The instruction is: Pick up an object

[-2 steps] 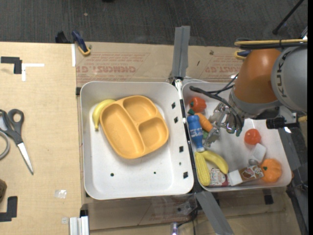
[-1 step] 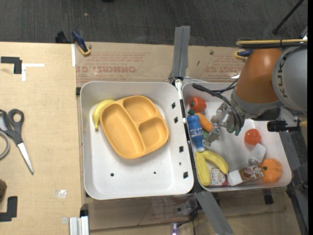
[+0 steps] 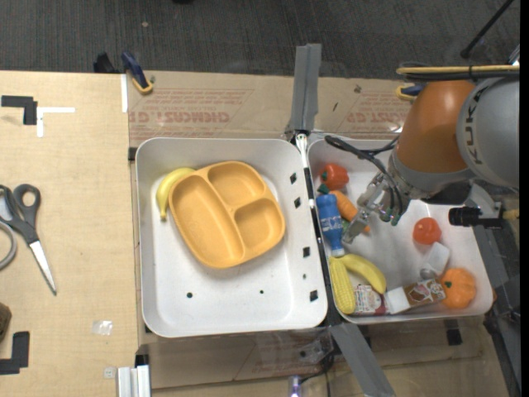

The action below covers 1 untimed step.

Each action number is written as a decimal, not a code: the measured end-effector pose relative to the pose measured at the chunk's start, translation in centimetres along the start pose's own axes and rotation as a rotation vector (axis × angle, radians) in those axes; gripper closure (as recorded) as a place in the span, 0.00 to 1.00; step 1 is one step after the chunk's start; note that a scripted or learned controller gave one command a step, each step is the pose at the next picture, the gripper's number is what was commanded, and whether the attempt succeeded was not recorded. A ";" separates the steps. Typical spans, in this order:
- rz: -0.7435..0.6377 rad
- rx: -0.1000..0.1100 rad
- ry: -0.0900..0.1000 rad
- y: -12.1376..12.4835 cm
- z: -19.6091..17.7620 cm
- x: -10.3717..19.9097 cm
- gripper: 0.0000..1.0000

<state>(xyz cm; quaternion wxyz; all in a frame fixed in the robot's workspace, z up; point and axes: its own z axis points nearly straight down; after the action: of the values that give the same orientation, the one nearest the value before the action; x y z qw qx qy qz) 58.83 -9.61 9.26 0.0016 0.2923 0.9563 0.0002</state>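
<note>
The arm [image 3: 463, 131] reaches in from the right and hangs its gripper [image 3: 374, 209] over the right bin [image 3: 388, 151], because that is where nearly all the small, graspable things lie. The fingers look spread, with white bin floor between them and nothing caught there; so no object is held yet.

The task names no particular object, so the likely pick is whatever sits nearest the fingertips. That is the blue bottle [image 3: 331, 220], lying lengthwise against the bin's left wall, with a carrot [image 3: 346, 204] just beside it and a red pepper [image 3: 333, 175] above. The gripper tilts down toward this cluster (the bottle's cap end seems closest), which suggests a descent is being lined up.

Further off lie a banana [image 3: 366, 270] and a corn cob [image 3: 340, 287] near the bottom edge, a red ball [image 3: 426, 231] to the right, and a small pumpkin [image 3: 459, 287] in the corner.

The left bin [image 3: 215, 313] carries a yellow divided plate [image 3: 225, 213] with a second banana [image 3: 169, 188] tucked under its rim; both are well apart from the gripper.

The crowding by the wall is the risk: fingers closing there may jam on the wall or nudge the carrot.
</note>
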 end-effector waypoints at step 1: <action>-0.002 -0.001 -0.005 0.0 -1.0 -0.2 1.00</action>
<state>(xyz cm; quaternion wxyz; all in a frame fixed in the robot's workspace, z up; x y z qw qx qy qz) 58.97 -9.67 10.28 0.0040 0.2912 0.9566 0.0000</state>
